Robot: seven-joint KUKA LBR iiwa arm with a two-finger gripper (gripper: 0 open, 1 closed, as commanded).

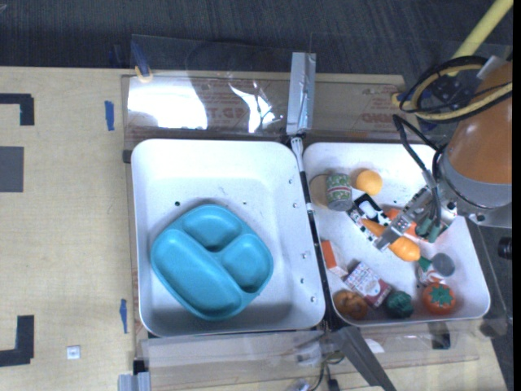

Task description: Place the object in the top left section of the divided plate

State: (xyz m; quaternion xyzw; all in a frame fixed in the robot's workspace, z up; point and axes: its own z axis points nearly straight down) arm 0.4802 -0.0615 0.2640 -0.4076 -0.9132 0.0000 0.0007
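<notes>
A blue divided plate (213, 259) lies in the left bin (163, 169), with three sections and nothing in them. My gripper (389, 233) hangs low over the right bin (476, 300), its fingers down among the toy foods. Right under it lie an orange carrot-like piece (404, 248) and a black-and-white object (365, 211). I cannot make out whether anything sits between the fingers.
The right bin also holds a small can (339, 190), an orange ball (368, 181), a red tomato-like toy (440, 297), a dark green piece (399, 303), a brown round item (352, 302) and a red-and-white packet (363, 280). Cables loop at the upper right.
</notes>
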